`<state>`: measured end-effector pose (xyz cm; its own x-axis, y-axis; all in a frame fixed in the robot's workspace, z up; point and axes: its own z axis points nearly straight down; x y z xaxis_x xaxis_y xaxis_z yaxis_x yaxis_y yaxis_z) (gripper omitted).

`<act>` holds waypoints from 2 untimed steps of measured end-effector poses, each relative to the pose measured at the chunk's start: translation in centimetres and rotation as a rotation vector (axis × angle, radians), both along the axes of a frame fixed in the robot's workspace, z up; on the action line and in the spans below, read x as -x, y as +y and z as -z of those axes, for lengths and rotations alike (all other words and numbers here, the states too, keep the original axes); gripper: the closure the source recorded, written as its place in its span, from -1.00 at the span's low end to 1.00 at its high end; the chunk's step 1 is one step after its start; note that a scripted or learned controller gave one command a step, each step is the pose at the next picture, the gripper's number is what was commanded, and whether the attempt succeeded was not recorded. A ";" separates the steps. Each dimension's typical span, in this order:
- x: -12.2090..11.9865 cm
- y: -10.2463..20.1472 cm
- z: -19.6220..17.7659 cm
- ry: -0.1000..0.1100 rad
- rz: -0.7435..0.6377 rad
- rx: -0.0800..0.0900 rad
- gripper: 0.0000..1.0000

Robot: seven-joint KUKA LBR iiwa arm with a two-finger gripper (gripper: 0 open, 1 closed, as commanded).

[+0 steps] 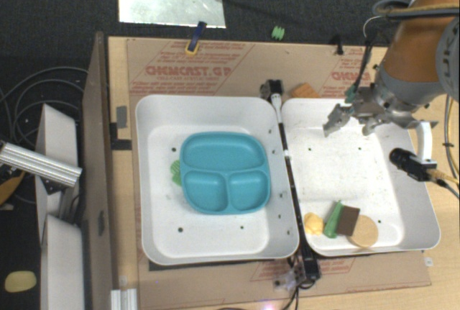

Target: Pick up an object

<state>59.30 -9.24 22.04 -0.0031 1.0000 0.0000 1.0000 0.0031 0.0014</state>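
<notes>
At the front of the right bin (402, 201) lie a yellow piece (313, 223), a green block (333, 219), a brown block (348, 219) and a tan round piece (364, 231), packed close together. My gripper (351, 124) hangs over the back of the right bin, well behind those pieces. It is open, with nothing between its fingers (333, 120). A blue divided plate (224, 172) lies in the left bin (158, 229), with a small green thing (175, 171) poking out at the plate's left edge.
A black fitting with a white bracket (411, 162) sticks out over the right bin's right side. An orange object (302, 91) lies just behind the bins on the cardboard sheet (215, 64). Cables and a metal bar (39, 163) lie to the left of the bench.
</notes>
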 end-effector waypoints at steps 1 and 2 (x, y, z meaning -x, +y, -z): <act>-7.9 -7.6 4.8 -0.007 0.004 0.004 -1.00; -7.4 -3.9 14.1 0.006 -0.003 -0.002 -1.00</act>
<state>66.73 -13.16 7.91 -0.0065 1.0000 0.0021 1.0000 0.0065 -0.0044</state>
